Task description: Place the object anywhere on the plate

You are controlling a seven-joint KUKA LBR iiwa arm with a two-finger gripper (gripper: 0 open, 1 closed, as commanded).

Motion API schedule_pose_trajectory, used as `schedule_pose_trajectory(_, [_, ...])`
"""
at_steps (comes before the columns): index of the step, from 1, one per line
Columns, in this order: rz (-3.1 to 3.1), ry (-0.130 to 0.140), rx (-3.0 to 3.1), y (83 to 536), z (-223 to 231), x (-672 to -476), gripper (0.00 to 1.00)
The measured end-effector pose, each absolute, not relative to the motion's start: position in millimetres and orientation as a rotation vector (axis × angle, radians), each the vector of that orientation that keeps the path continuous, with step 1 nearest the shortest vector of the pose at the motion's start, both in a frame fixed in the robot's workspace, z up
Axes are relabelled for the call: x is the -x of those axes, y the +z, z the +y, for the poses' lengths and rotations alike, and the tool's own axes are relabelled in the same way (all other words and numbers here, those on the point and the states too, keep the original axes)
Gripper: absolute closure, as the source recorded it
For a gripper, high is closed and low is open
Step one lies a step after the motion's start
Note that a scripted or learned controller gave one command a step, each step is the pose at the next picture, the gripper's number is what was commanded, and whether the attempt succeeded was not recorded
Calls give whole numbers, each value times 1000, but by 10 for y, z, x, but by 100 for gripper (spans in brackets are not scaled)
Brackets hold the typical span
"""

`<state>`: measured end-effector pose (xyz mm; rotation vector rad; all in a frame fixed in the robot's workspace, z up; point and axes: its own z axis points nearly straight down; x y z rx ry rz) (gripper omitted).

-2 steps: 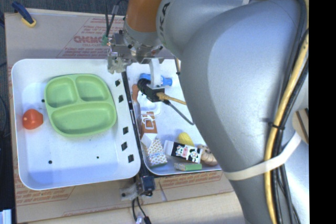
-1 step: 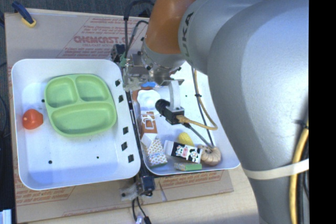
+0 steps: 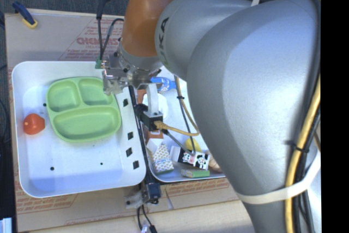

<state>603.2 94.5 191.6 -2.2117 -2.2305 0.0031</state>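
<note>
plate (image 3: 83, 110) left-centre in left bin (image 3: 32, 172) | red object (image 3: 34, 124) beside plate's left edge | gripper (image 3: 112, 83) over plate's upper right, grip unclear

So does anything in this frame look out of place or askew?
Only mildly: the small orange-red round object lies on the left white bin's floor, beside the green three-compartment plastic plate, not on it. Nothing looks spilled or damaged.

The arm (image 3: 234, 79) covers most of the right bin (image 3: 163, 174). Items (image 3: 188, 161) at its near edge are partly hidden and too small to identify. The gripper (image 3: 117, 82) finger state is indiscernible
</note>
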Motion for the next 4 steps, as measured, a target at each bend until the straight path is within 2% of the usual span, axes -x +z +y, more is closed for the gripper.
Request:
schedule_pose_trajectory(1, [-2227,6,2214,1915,252,-5562,100])
schedule_pose_trajectory(2, [-2228,1,2214,1946,176,-6208,100])
schedule_pose_trajectory(3, [-2229,5,2210,1914,695,-5735,100])
schedule_pose_trajectory(4, [-2228,9,2210,1088,987,-5535,100])
